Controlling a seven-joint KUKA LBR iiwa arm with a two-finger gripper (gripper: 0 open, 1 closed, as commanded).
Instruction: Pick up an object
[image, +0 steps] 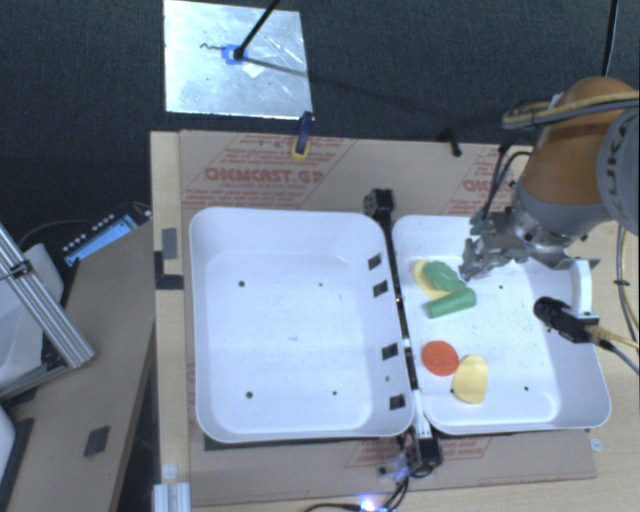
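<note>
In the right bin (540, 400) lie a green block (450, 301), a light green and yellow piece (434, 275) just behind it, an orange-red round disc (440, 357) and a yellow lump (471, 379) near the front. My gripper (477, 262) hangs low over the bin's back part, just right of the green and yellow pieces. Its tips are close to the green block's upper right end. Nothing shows between them.
The left bin (290, 320) sits beside the right one, parted by a black-clipped divider (395, 310). A foil sheet (238, 60) lies beyond the bench's far edge. The arm's grey and orange body (585, 160) looms over the right bin's back right corner.
</note>
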